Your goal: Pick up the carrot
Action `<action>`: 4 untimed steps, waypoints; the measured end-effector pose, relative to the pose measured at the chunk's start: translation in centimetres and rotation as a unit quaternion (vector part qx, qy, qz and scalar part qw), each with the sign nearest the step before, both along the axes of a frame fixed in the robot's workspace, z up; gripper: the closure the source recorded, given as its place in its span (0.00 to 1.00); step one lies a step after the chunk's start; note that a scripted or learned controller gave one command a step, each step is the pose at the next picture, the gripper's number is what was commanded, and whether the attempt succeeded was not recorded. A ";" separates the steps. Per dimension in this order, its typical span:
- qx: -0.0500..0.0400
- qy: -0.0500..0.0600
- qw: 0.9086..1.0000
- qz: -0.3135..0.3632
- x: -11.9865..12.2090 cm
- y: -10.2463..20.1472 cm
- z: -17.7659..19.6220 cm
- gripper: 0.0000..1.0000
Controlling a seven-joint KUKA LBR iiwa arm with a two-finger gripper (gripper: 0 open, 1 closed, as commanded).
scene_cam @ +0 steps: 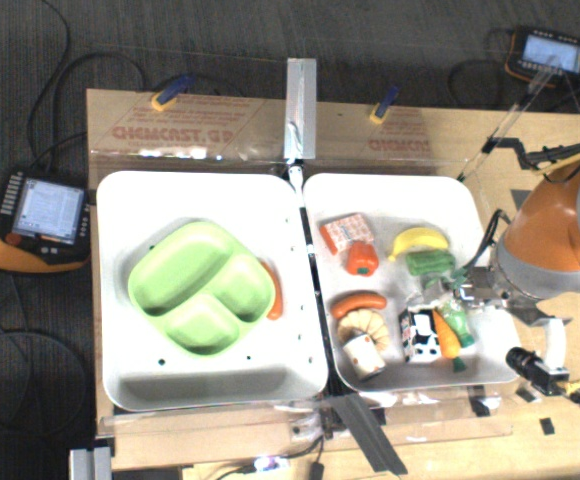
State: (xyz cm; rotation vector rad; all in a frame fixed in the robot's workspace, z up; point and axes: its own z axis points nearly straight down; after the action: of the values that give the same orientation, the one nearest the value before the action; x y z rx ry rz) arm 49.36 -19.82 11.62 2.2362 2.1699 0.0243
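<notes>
- Gripper [457, 298] low in the right bin [470, 208], above the carrot [446, 336]; grip unclear.
- Carrot: orange, slanted, beside the cow-print carton [421, 336].
- Left bin [120, 198] holds a green divided tray [202, 286].

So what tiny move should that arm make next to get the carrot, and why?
Probably a slight descent, centring on the carrot. The gripper appears to hover just above the carrot's upper end in the right bin, and the milk carton lies right beside it, so a straight approach may avoid nudging the carton.
</notes>
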 end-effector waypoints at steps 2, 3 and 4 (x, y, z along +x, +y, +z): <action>0.003 -0.010 0.992 -0.127 0.4 1.4 -0.8 0.00; 0.009 -0.012 0.974 -0.227 0.7 1.8 -0.9 0.00; 0.012 -0.011 0.978 -0.208 1.8 0.0 -0.9 0.00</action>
State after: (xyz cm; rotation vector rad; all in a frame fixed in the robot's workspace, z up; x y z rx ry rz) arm 51.19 -19.80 10.69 2.6379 1.6577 0.0668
